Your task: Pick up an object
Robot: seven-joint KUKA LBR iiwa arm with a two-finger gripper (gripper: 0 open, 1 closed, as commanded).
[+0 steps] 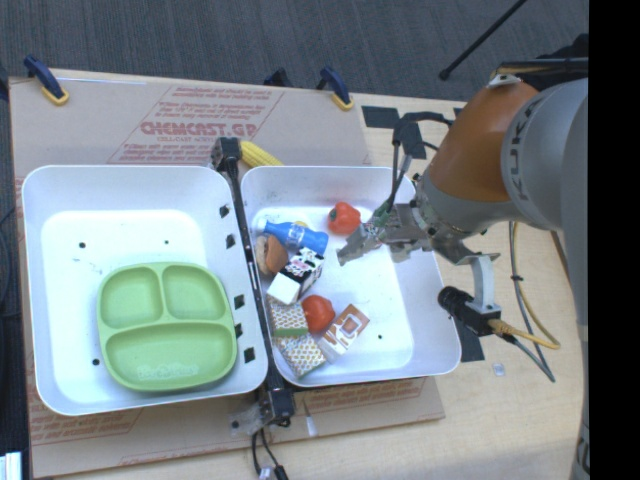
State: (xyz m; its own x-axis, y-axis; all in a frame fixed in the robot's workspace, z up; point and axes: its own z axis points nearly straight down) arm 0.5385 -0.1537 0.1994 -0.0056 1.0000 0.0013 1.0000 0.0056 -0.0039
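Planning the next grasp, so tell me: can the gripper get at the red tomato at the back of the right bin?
Probably yes. The gripper hovers just beside the red tomato, which lies apart from the blue bottle with nothing on top of it.

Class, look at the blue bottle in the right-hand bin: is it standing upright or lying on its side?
Lying on its side. The blue bottle shows its full length along the right bin's floor.

The arm (520, 158) covers the right bin's (430, 338) far corner. Beside the red tomato (344, 217), the gripper (365, 240) blurs; its fingers can't be made out.
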